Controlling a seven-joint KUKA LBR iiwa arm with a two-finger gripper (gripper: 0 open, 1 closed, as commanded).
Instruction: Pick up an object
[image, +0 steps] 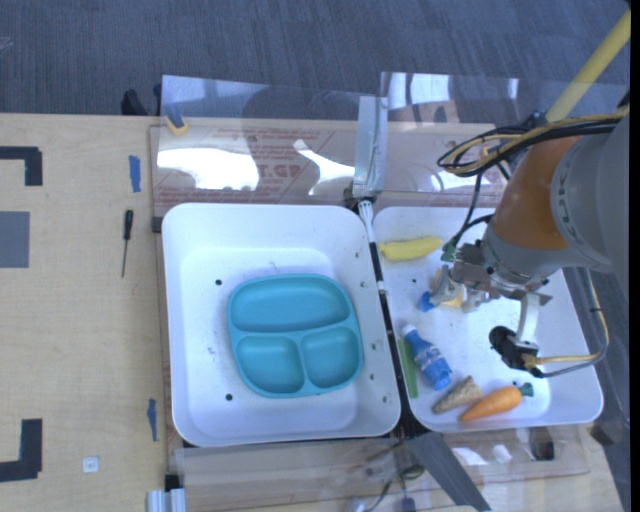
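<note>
low in the frame, a carrot (492, 403) and a blue bottle (430, 361) are lying loose in the right bin (585, 400), with open floor around them. higher up, the gripper (452, 292) is being hung beside a banana (410, 248); whether anything is being gripped cannot be told. the divided tray (293, 333) is sitting in the left bin (190, 300).

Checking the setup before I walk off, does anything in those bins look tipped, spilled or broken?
Nothing stands out. The blue tray lies flat in the left bin; the banana, bottle and carrot lie loose in the right bin.
</note>
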